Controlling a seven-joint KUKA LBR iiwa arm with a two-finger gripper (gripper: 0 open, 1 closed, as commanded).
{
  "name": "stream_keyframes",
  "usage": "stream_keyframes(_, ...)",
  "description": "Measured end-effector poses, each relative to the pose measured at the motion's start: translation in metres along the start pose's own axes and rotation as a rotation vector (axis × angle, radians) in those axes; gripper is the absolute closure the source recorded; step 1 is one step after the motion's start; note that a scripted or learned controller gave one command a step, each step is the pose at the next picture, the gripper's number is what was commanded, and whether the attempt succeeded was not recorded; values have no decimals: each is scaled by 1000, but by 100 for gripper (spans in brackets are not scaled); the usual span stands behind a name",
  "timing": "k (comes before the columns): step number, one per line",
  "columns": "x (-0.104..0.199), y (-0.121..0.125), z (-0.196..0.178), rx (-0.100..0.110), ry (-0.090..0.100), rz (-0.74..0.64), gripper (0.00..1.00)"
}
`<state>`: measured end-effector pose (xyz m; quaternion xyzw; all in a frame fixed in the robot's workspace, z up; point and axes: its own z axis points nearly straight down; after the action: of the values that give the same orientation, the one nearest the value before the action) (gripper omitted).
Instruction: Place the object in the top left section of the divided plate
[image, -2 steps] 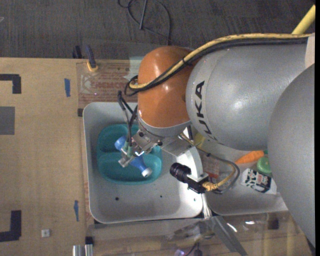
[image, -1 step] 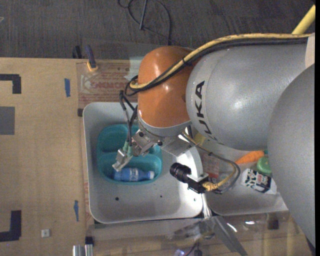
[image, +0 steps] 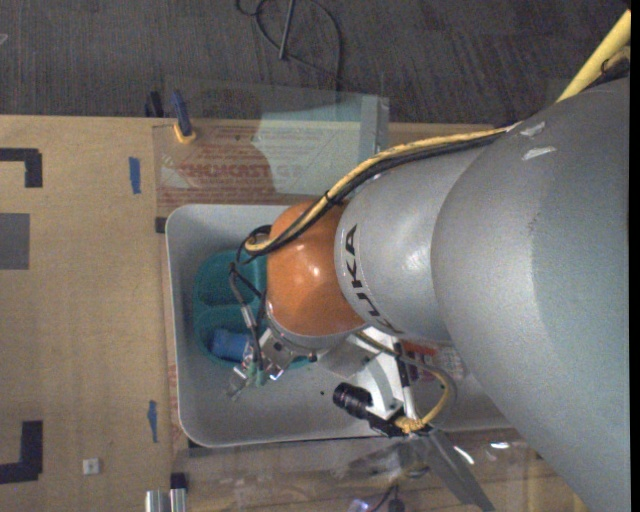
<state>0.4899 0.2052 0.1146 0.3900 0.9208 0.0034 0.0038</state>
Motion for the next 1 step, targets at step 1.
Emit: stream_keyframes(1,-107,95,-77,8,1,246,0)
